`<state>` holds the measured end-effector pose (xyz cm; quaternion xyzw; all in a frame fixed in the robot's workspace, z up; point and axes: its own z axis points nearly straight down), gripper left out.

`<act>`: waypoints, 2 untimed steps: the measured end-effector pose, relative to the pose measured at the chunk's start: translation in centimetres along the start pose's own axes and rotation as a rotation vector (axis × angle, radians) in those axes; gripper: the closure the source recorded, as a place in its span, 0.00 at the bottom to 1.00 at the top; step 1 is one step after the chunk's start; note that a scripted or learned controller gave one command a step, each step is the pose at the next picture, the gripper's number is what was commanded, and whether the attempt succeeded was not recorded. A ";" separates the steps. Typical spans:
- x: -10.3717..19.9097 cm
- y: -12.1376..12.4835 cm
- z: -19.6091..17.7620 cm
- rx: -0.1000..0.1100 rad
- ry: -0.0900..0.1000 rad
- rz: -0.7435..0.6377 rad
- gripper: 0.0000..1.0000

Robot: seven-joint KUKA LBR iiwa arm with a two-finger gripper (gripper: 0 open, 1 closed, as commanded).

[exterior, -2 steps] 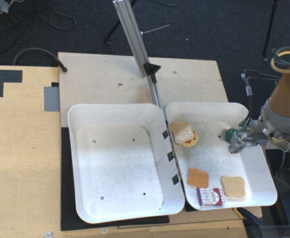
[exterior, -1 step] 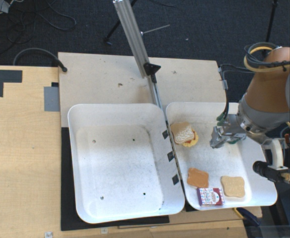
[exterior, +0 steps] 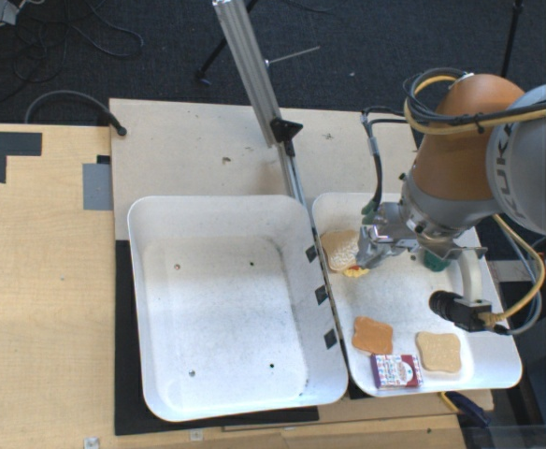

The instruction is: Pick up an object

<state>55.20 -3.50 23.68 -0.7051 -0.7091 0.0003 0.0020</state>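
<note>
Pale surface [exterior: 189, 148] carrying two shallow white bins side by side. Gripper [exterior: 365, 258]: low over the right bin [exterior: 399, 297], near its far left corner; whether it is open or closed cannot be told from this angle. Just beside its tip: small yellow piece [exterior: 355, 271] and round tan waffle-like piece [exterior: 338, 246], the latter against the bin's left wall. Teal item [exterior: 434, 261]: partly hidden behind the wrist. Toward the near edge: orange flat piece [exterior: 373, 335], tan bread slice [exterior: 438, 352], red-and-white packet [exterior: 395, 371]. Left bin [exterior: 217, 297]: alongside.
</note>
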 end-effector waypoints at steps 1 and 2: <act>4.9 1.9 1.2 0.001 -0.001 0.002 1.00; 9.5 3.4 0.2 -0.001 -0.002 0.002 1.00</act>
